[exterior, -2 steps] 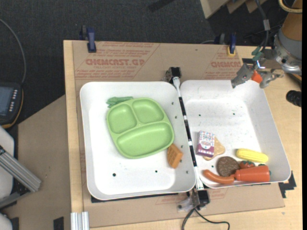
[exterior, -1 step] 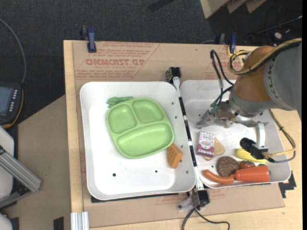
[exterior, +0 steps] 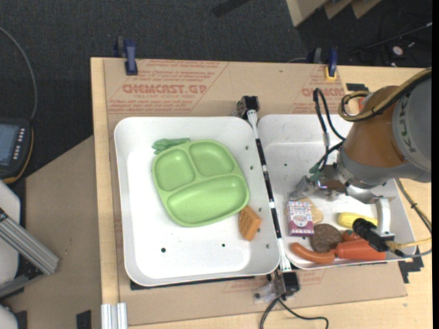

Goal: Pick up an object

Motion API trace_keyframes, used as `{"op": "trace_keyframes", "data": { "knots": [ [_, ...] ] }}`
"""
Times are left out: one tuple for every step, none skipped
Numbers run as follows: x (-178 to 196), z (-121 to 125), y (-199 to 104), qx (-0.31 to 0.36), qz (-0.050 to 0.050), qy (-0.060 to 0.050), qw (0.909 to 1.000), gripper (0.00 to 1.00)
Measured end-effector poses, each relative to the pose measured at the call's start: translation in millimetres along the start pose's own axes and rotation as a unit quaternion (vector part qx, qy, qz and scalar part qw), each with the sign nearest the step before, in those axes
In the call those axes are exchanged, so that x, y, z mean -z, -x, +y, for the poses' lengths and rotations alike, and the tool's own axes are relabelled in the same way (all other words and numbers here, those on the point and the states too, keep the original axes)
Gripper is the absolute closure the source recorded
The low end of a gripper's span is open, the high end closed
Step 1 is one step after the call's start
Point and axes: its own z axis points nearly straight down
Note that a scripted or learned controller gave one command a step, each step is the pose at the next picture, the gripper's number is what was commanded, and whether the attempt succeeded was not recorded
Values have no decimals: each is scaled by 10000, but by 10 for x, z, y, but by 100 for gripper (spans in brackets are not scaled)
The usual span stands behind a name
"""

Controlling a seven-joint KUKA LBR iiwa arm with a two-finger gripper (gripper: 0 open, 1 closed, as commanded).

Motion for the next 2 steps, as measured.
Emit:
{"op": "trace_keyframes", "data": {
  "knots": [
    [302,-609,750,-30,-13,14,10000,0],
    [-7,239,771,30,-17,53,10000,0]
  ]
}}
